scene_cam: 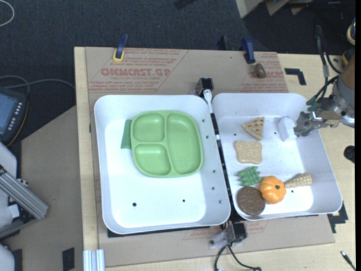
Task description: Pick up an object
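Two shallow white bins were seen side by side on a cardboard sheet (169, 66) printed with red lettering, which was held at its far edge by two blue clamps (120, 47). In the left bin (163, 202) a light green divided plate (167, 143) was placed towards the far side, with a darker green piece (125, 134) showing from under its left edge. The objects to be picked were gathered in the right bin (318, 160). A pizza slice (255, 127) lay towards the far side, with a pale square cracker (249, 151) just in front of it. Nearer the front edge were a small green leafy item (249, 176), a brown round disc (250, 200) and an orange pumpkin (272, 189). The pumpkin was set close against the disc, and an ice-cream cone (298, 180) lay just to its right. A small whitish object (284, 127), too blurred to be named, was seen to the right of the pizza slice. The gripper (303, 126) was positioned over the far right part of the right bin, just beside that whitish object. Whether the gripper was clenched or released could not be told, and nothing was seen to be held in it.
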`<state>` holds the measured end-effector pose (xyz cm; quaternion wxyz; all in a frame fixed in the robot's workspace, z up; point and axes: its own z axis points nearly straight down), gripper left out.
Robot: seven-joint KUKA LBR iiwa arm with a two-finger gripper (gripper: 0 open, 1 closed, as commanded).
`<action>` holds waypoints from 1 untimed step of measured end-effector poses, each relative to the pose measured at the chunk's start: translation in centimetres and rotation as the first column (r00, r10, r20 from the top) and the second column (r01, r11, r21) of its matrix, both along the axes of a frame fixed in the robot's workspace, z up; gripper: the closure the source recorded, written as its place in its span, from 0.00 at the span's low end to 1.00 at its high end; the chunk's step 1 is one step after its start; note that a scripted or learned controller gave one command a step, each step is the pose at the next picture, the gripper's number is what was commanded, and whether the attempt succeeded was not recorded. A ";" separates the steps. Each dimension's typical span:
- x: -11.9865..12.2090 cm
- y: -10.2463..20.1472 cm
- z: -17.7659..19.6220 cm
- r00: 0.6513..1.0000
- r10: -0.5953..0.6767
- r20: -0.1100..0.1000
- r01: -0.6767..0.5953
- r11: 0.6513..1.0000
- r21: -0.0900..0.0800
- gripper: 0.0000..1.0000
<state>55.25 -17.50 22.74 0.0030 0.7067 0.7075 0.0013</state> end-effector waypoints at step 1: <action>-1.2 5.3 -0.9 1.000 0.004 -0.009 -0.004 1.000 0.006 1.00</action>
